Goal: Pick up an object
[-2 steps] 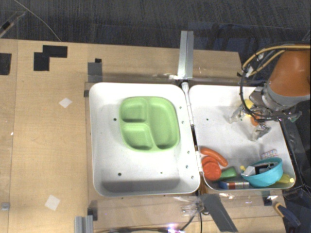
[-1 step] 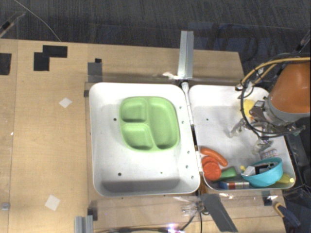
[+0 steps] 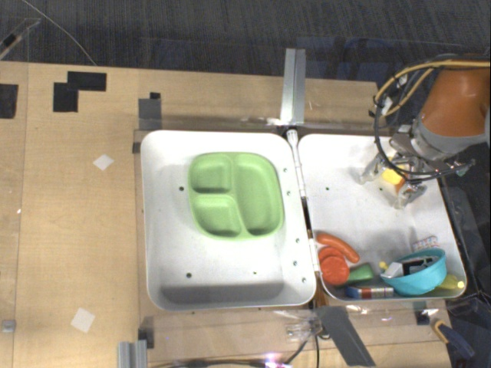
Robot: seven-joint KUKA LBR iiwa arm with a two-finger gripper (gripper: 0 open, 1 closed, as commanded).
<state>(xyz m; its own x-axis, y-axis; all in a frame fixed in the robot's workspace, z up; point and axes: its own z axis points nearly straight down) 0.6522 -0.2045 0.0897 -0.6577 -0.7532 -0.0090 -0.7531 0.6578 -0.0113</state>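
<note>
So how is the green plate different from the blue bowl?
The green plate is wide, flat and split into three compartments; the blue bowl is smaller, rounder and deeper. The green plate lies by itself in the left bin, while the blue bowl is crowded among other things at the near edge of the right bin, with something dark inside it. Both sit inside shallow white bins.

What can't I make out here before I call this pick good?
- Grip: the gripper frames a yellow piece in the right bin, too small to tell held from resting.
- Pile at the bin's near edge: the blue bowl covers what lies under it; the things inside are too small to name.
- Arm: cut off by the right edge.
- Green tray: plain, nothing hidden.
</note>
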